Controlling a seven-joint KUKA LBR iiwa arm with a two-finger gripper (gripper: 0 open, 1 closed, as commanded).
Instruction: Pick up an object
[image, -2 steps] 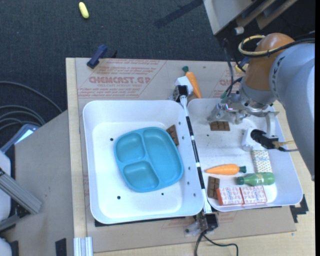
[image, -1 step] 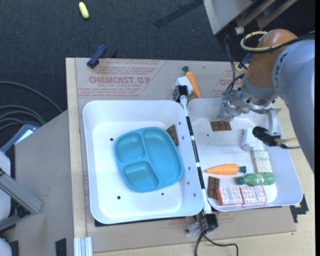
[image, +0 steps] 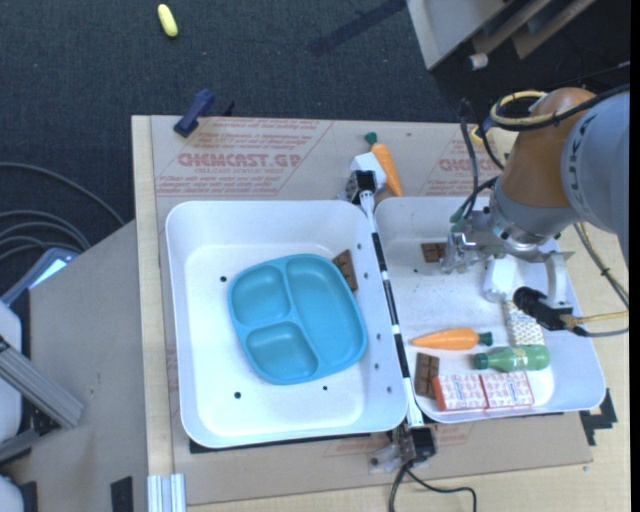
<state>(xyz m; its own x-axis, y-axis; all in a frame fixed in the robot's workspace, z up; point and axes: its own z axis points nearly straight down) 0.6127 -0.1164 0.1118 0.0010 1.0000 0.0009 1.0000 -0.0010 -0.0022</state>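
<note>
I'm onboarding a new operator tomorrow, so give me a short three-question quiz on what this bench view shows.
1. True or false: the blue divided plate lies in the left bin.
2. Which item lies nearest the green bottle in the right bin? A) yellow object on the floor B) orange carrot C) blue clip on the board
3. Fill in: a second carrot rests outside the bins, on the ____ behind them.

Key: 1 true. 2 B. 3 board.
</note>
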